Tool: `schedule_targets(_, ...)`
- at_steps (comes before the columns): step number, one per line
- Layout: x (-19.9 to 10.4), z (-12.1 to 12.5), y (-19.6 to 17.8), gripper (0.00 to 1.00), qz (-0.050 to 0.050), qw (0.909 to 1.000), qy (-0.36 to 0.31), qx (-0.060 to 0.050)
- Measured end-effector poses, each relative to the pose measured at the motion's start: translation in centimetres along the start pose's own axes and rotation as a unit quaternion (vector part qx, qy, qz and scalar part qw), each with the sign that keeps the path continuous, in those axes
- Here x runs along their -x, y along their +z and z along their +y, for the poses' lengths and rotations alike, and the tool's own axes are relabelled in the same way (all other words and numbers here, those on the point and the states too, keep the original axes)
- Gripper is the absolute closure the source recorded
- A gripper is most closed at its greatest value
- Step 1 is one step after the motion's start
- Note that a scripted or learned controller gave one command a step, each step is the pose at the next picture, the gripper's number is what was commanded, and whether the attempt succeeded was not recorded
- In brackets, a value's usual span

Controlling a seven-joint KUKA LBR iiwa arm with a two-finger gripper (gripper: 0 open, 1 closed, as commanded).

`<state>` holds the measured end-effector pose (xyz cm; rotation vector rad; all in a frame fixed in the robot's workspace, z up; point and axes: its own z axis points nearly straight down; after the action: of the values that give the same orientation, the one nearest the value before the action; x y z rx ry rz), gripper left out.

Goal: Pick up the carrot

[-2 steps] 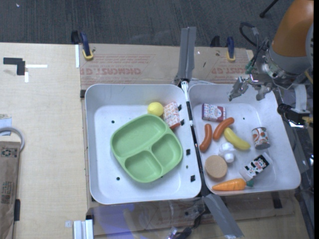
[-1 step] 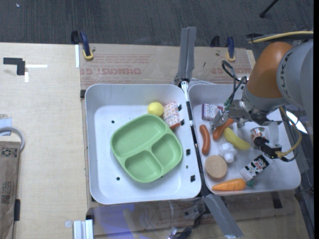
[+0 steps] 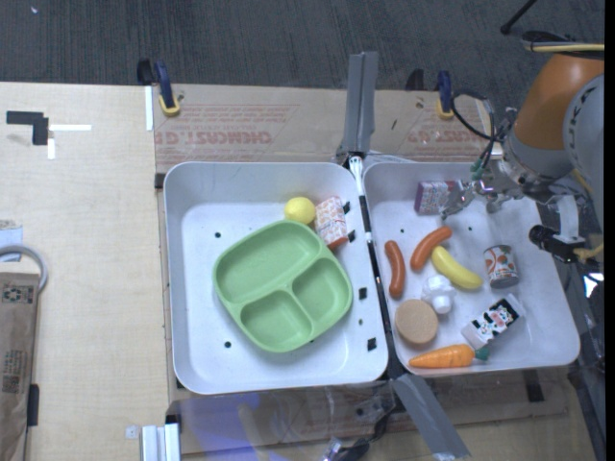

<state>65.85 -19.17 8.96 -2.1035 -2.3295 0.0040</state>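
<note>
carrot point(image 3: 443, 357) in right bin's near edge, gripper point(image 3: 480, 190) far off

The grey arm with the orange band point(image 3: 567, 113) is cut off by the right edge. Its tool point(image 3: 478, 192) is too small and cluttered to tell finger state. The brown paper bag point(image 3: 14, 353) runs off the left edge.

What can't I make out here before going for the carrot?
- Gripper: small and cluttered in the camera view; open or shut can't be told.
- Arm: cut off by the right edge.
- Purple packet: right end hidden by the gripper; print too small.
- Carrot: whole, but its green end is blurred against the carton.
</note>
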Motion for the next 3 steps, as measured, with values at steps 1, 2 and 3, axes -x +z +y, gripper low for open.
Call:
schedule_targets(1, 0.0, 0.0, -0.7, 1.0, 0.0, 1.0, -0.002, -0.001)
schedule_targets(2, 0.0, 0.0, -1.4, 1.0, 0.0, 1.0, -0.003, -0.003)
schedule_targets(3, -5.8, -4.3, 0.1, 1.0, 0.0, 0.9989, 0.047, 0.0)
